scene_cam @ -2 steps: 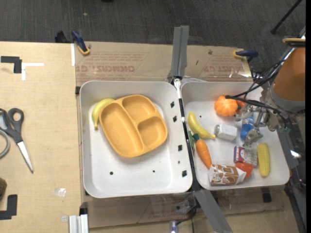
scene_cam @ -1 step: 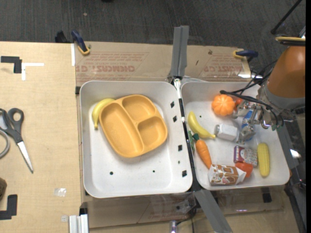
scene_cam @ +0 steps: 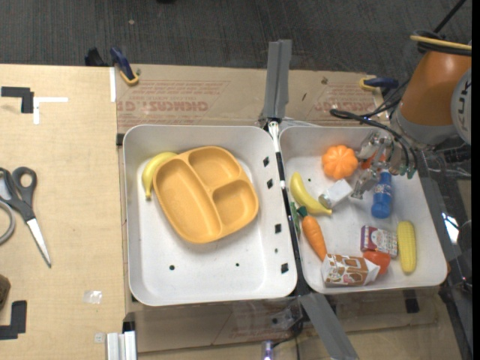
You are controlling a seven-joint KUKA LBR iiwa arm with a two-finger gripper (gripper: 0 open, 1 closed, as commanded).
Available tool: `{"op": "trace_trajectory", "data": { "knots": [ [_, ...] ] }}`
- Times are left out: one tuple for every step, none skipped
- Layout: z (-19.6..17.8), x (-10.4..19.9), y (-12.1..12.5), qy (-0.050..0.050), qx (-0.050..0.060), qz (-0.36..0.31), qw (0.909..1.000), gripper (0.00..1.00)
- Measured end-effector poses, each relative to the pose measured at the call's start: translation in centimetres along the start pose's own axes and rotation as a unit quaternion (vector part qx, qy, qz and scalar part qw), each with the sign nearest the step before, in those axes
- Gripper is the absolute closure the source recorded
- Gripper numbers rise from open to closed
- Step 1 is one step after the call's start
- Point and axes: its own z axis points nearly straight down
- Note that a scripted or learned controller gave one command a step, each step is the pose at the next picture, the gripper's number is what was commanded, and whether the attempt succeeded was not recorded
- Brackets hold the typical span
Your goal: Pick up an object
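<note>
In the right bin (scene_cam: 431, 201) lie a small orange pumpkin (scene_cam: 339, 161), a banana (scene_cam: 306, 195), a carrot (scene_cam: 314, 235), a blue bottle (scene_cam: 382, 198), a corn cob (scene_cam: 406, 247) and two small cartons (scene_cam: 349, 270). The arm reaches in from the right, its gripper (scene_cam: 373, 162) low between pumpkin and bottle; whether it is apart or together I cannot tell. The left bin (scene_cam: 142, 268) holds a yellow divided plate (scene_cam: 202, 193), with bare floor near its front wall.

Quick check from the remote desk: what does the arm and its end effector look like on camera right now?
The arm shows a rounded orange band with grey casing beside it. Dark cables loop along its left side. The end effector is a small metallic assembly with red accents.
</note>
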Motion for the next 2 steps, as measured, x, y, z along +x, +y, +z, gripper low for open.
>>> {"op": "trace_trajectory", "data": {
  "knots": [
    [-1.1,-0.2,0.1,-0.004,0.000,-0.002,1.0000,1.00],
    [-12.5,3.2,6.2,0.002,0.000,0.087,0.9962,1.00]
  ]
}}
